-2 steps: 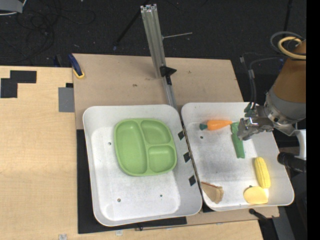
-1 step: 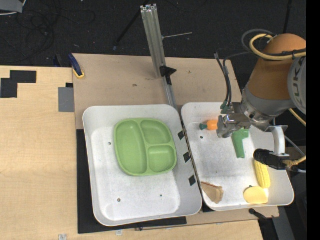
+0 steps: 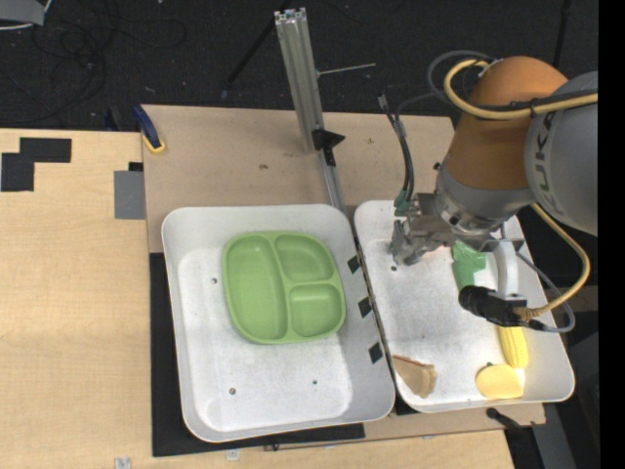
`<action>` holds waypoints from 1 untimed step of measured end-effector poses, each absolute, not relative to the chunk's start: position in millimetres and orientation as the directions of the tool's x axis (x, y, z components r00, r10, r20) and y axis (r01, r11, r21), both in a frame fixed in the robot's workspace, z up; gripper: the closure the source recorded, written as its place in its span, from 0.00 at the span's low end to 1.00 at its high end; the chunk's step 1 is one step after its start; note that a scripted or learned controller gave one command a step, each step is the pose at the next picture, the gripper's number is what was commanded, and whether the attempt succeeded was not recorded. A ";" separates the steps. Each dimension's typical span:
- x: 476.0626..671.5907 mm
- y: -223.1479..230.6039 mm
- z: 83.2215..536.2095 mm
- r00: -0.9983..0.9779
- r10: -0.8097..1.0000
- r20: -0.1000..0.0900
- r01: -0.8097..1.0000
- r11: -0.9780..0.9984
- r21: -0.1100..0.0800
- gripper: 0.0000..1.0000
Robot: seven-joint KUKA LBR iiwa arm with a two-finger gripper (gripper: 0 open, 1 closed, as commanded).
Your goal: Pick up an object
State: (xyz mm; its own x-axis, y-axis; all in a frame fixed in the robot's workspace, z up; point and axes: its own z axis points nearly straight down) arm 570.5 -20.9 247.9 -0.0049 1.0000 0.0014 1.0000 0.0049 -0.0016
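My gripper (image 3: 410, 247) hangs over the upper left part of the right bin (image 3: 430, 311), just above its floor, with nothing visible between its parts. A green block (image 3: 471, 262) lies right of the gripper, partly under the wrist. A yellow corn-like piece (image 3: 513, 345) and a yellow lemon-like piece (image 3: 500, 382) lie at the bin's lower right. A brown wedge (image 3: 417, 374) rests near the bin's front left edge. A black cylinder (image 3: 483, 303) on the arm's side hides part of the bin floor.
The left bin (image 3: 195, 379) holds a green divided plate (image 3: 285, 287). An upright aluminium post (image 3: 301, 76) stands behind the bins. Black clips (image 3: 363, 306) sit along the seam between the bins. Cables loop around the wrist.
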 end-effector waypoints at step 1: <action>575.3 37.6 249.2 -0.005 1.000 0.001 1.000 0.005 -0.002 1.00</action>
State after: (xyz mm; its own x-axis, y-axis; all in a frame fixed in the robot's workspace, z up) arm 575.3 37.6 249.2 -0.0051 1.0000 0.0012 1.0000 0.0051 -0.0015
